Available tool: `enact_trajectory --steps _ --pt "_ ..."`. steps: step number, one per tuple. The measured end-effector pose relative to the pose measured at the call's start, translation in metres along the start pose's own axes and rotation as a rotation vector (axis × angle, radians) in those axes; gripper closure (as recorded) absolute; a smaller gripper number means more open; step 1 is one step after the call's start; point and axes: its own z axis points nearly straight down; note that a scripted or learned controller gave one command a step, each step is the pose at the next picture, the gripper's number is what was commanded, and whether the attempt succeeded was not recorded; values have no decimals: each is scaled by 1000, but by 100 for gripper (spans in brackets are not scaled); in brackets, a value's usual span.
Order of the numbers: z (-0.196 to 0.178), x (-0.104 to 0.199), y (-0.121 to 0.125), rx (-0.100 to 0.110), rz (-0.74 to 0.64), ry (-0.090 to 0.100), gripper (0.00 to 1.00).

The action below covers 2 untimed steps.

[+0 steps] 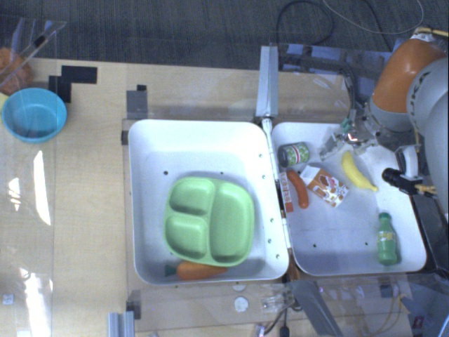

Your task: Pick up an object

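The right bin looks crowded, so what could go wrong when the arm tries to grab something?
The tool hovers at the right bin's back edge, near the banana; it might clip the wall. The can, sausage and packet lie close together, so a grab may nudge or catch two. The bottle could roll away.

- The bench (84, 216) is pale wood and carries two shallow white bins side by side.
- The left bin (147, 188) sits near the bench's middle.
- The right bin (337, 251) touches the left bin along its right wall.
- A blue bowl (34, 114) stands well to the left of the left bin, near the bench's edge.
- A black L-shaped block (70, 79) lies between the blue bowl and the left bin, toward the far side.
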Motion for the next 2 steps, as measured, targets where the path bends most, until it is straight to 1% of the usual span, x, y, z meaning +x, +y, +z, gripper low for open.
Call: enact_trajectory --steps 1,2 --pt "-14 1 4 -9 -7 -4 100" --pt "-123 56 8 -2 -33 1 100"
